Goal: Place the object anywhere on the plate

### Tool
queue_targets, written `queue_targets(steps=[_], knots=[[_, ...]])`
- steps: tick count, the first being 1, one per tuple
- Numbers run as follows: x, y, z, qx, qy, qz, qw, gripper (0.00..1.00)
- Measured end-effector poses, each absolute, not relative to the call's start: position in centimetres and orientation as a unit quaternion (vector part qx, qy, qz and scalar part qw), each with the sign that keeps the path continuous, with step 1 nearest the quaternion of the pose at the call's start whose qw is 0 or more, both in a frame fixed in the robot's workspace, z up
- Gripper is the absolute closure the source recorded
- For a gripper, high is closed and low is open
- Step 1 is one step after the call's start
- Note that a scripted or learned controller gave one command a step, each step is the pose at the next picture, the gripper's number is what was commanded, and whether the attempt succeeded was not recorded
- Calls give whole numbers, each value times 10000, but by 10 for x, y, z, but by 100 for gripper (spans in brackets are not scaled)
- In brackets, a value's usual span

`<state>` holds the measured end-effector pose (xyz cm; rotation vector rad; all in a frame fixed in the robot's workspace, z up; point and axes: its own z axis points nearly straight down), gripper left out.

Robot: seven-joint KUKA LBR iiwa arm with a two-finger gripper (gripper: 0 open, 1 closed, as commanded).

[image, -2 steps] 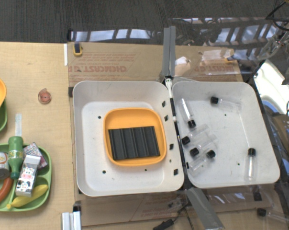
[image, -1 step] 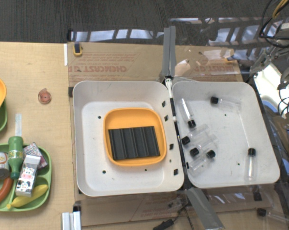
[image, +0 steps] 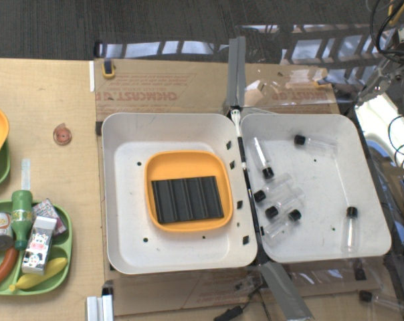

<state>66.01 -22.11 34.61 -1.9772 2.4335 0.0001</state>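
End effector state: could not tell. Six clear black-capped vials (image: 262, 158) lay scattered in the right bin (image: 322, 179), the side the arm enters from, four bunched near the divider, long axes mostly near-to-far. One orange plate (image: 188, 160), carrying one dark ribbed insert (image: 188, 199), sat in the left bin (image: 122, 179), left of every vial.

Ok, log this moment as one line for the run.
plate: orange, left bin, dark ridged slab on it | vials: clear, black-capped, scattered in right bin | placement: not yet done
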Motion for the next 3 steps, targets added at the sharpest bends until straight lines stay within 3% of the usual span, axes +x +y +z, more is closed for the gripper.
queue_targets(steps=[2, 3], knots=[[659, -213, 318, -8722, 4892, 14, 25, 0], [660, -211, 334, -9453, 3262, -3, 19, 0]])
